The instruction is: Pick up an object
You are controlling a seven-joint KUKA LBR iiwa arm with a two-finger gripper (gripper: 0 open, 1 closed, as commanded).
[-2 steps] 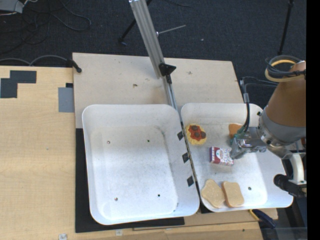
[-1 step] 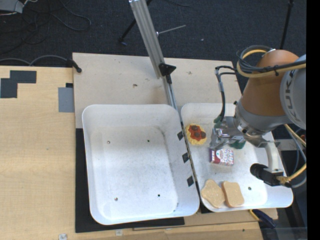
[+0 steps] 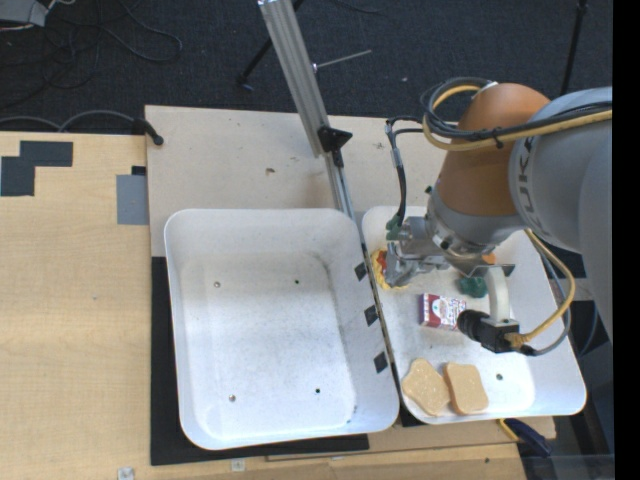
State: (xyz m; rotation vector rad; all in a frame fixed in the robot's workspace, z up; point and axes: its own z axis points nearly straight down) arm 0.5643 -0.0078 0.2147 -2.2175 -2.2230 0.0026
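Observation:
My gripper (image 3: 398, 265) is down in the right bin (image 3: 555, 388), near its left wall at the back. Right beside it, to the left, lies a small yellow and red object (image 3: 379, 264), partly hidden by the gripper body. A red and white carton (image 3: 440, 311) lies just to the lower right of the gripper. A green object (image 3: 471, 285) peeks out under the wrist. Two tan bread-slice toys (image 3: 428, 387) (image 3: 467, 387) lie side by side at the bin's front.
The large left bin (image 3: 260, 338) sits against the right bin, with black clips along the shared rim. A slanted aluminium post (image 3: 300, 78) rises behind the bins. The arm's black connector and yellow cable (image 3: 500, 335) hang over the right bin's middle.

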